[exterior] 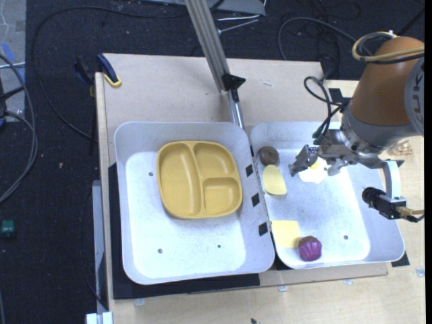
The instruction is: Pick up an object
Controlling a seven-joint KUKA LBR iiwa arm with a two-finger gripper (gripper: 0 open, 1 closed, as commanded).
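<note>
Camera view: gripper (312,167) over right bin (351,211), upper middle; whether claw is apart or together, can't tell. Pale yellow-white object (313,175) directly beneath it. Also in right bin: brown round item (268,156), pale yellow slice (274,180), yellow square block (285,233), purple fruit-like piece (310,248). Left bin (135,201) holds yellow divided plate (200,179).

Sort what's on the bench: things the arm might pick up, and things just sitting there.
Candidates for picking, all in the right bin:
brown round piece
pale yellow oval piece
yellow square block
purple lump
gripper above them

Just there:
yellow divided plate in the left bin
</note>
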